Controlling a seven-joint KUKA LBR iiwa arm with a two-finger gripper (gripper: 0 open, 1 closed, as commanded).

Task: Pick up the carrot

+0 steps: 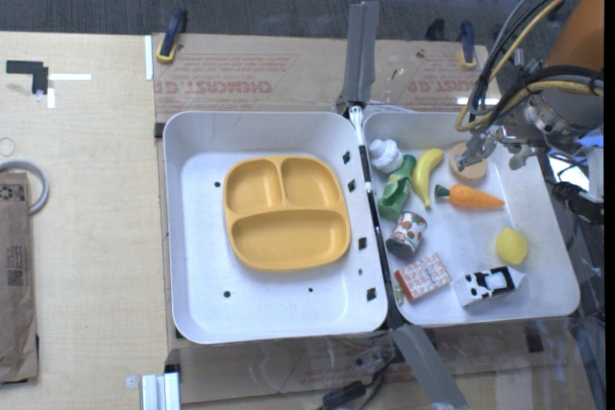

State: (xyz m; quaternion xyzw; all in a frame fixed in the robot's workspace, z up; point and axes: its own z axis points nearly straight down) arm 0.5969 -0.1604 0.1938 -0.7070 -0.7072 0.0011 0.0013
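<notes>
Carrot (pixel 471 198) lying flat in the right bin (pixel 567 283), smooth orange taper with a green stub.

Beside its stub end sit a yellow banana (pixel 426 174) and a green pepper (pixel 396 192); a tan round disc (pixel 469 169) lies just above it, a lemon (pixel 512 246) below. My gripper (pixel 478 149) hangs over that disc, clamped on nothing; how far apart it stands, I cannot tell.

Glossy white plastic bins (pixel 183 235); smooth matt yellow plastic plate (pixel 286 211); shiny, perhaps plastic, carrot (pixel 469 198); matt brown cardboard (pixel 250 77) behind; pale wood-look bench (pixel 77 139); bare metal gripper (pixel 478 152).
</notes>
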